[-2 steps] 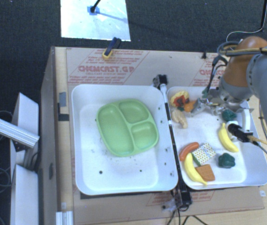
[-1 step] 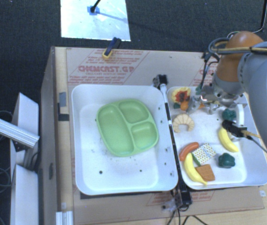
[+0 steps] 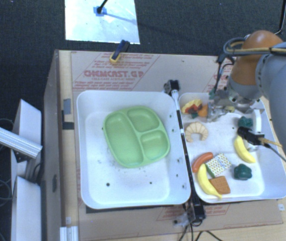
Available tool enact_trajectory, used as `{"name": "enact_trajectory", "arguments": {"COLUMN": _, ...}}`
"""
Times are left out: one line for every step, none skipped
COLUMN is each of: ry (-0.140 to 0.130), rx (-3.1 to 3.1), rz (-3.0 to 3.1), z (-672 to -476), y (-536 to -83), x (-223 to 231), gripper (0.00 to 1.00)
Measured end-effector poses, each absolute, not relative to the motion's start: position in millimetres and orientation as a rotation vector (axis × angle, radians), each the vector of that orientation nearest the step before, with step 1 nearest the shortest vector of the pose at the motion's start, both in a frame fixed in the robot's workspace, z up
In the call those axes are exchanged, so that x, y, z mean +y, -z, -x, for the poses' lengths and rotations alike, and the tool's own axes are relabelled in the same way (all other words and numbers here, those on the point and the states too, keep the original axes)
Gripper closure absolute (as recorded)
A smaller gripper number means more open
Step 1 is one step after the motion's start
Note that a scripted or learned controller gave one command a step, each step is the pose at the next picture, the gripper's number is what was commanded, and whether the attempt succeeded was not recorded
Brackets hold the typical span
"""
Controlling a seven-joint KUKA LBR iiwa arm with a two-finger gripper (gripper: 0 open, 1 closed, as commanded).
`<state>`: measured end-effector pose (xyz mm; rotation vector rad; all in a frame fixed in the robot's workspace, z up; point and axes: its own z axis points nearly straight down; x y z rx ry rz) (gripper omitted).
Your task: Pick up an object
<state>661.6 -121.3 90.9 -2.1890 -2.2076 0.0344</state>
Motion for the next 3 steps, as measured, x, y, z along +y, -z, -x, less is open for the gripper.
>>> {"name": "enact_trajectory", "arguments": {"ry": -0.038, "rx": -2.208, "rz": 2.189, "z": -661.1, "y": -91, "x": -122, "gripper": 0.00}}
{"name": "enact_trajectory", "arguments": {"ry": -0.007, "rx": -2.222, "rz": 2.217, "z": -667.4, "y": -84, "x": -146, "gripper": 0.00}}
{"name": "enact_trajectory", "arguments": {"ry": 0.001, "rx": -2.225, "rz": 2.217, "z": -669.1, "y": -86, "x": -206, "gripper": 0.00}}
